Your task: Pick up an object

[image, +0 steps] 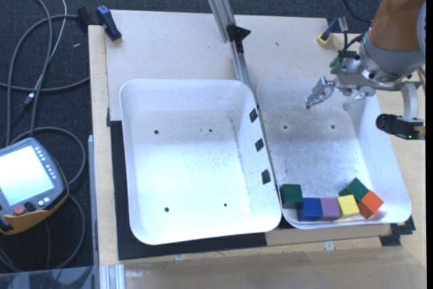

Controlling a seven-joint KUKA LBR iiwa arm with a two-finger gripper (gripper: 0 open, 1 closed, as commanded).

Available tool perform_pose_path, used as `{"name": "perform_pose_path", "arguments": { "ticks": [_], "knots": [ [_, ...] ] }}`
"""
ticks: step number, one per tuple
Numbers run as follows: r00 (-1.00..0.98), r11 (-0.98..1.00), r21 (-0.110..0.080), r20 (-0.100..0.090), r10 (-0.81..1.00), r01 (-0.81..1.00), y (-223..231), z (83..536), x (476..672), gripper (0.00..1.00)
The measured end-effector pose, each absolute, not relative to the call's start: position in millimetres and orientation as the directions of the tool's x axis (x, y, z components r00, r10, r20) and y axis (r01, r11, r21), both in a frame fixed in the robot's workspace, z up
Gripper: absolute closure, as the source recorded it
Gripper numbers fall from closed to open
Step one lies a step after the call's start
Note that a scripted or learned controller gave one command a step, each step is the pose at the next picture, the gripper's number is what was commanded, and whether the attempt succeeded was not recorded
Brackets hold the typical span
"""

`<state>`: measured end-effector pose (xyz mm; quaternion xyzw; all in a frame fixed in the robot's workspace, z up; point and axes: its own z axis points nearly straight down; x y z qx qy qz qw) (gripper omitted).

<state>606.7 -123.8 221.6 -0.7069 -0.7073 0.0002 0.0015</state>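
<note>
I see the gripper [333, 93] hanging over the far end of the right bin [379, 145], fingers spread with nothing between them. The blocks [330, 202] sit in a row along that bin's near edge, well apart from it.

Six little blocks are all bunched at the 6 o'clock edge of the right bin [379, 145]. Row goes dark green cube [291, 195], blue cube [312, 208], purple cube [330, 207], yellow cube [348, 204], orange cube [371, 203], touching. Another green block [355, 187] sits at yellow's 12 o'clock.
</note>
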Motion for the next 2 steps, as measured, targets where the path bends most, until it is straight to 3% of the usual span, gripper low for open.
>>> {"name": "perform_pose_path", "arguments": {
  "ticks": [1,2],
  "knots": [
    [-0.002,0.002,-0.010,0.003,1.000,1.000,-118,117,622.9,0.00],
    [0.002,-0.002,-0.003,0.002,1.000,1.000,-124,168,573.0,0.00]
  ]
}}
